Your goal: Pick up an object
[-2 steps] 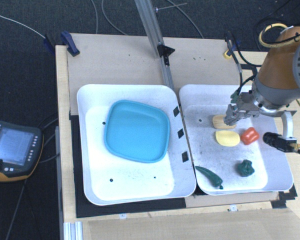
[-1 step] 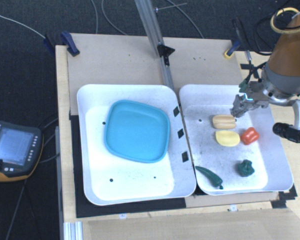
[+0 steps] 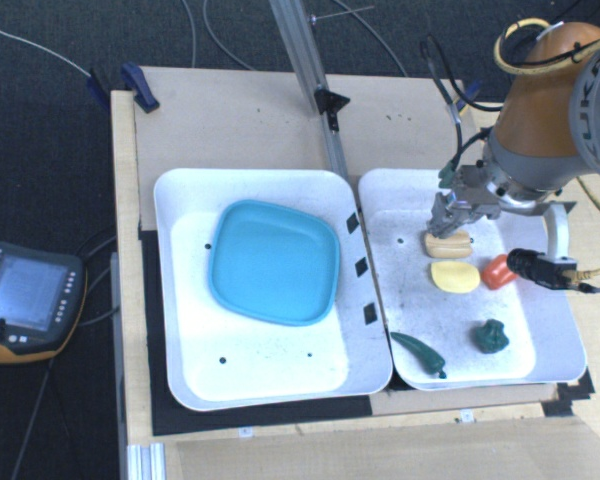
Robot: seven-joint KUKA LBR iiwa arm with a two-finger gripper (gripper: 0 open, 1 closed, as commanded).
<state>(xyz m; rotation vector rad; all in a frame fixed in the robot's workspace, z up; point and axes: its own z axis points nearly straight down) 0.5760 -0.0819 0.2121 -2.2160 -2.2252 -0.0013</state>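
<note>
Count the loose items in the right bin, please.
5: a tan piece under the gripper, a yellow one below it, a red one to its right, a dark green one near the front, a green pepper at front-left. The arm may hide more.

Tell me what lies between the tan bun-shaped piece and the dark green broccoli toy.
In the camera view, a pale yellow oval piece lies between the tan bun-shaped piece and dark green broccoli toy.

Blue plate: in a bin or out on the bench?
In. The blue plate lies flat inside the left bin, the white floor showing around it.
</note>
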